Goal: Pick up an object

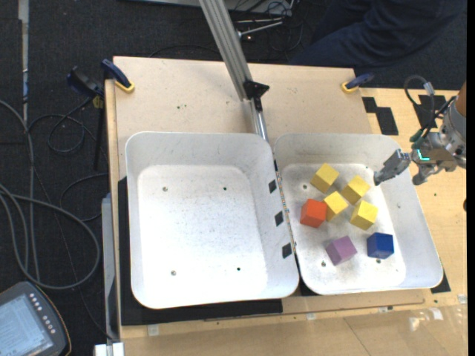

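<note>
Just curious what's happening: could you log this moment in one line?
gripper: open, above right bin edge | holding: nothing | blocks: seven in right bin

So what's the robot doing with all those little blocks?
The robot's gripper is at the right edge of the right bin, up above the blocks, with nothing between its fingers. It is meant to pick one up. In that bin sit four yellow blocks, an orange block, a purple block and a blue block. None has been lifted yet. The left bin sits beside it.

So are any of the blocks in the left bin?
No, all seven blocks lie together in the right bin.
</note>
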